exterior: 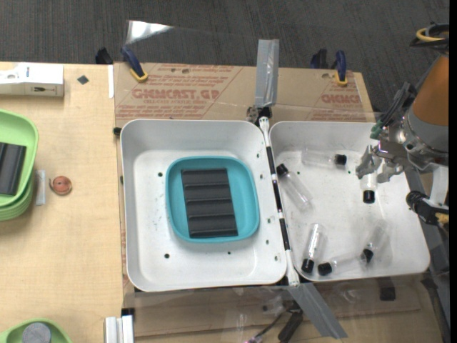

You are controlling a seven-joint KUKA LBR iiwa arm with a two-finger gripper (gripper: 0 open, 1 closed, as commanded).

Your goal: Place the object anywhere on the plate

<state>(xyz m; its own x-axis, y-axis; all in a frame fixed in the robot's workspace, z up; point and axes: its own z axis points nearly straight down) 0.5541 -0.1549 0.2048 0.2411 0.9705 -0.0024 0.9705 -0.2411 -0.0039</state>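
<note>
A teal plate (246, 209) with a black ridged insert (208, 202) lies in the left white bin (143, 206). Several clear vials with black caps lie in the right bin (400, 256): one near the divider (294, 189), one at the back (323, 159), and others along the front (312, 243). My gripper (375, 164) hangs over the right bin's right side. One vial (368, 191) stands on end just below it, black cap down. Whether the gripper grips that vial is hidden.
Cardboard (214, 91) is clamped behind the bins. On the wooden bench to the left are a green tray (18, 166), a white box (32, 81) and a small brown disc (61, 185). The arm's orange band (435, 98) rises at the right edge.
</note>
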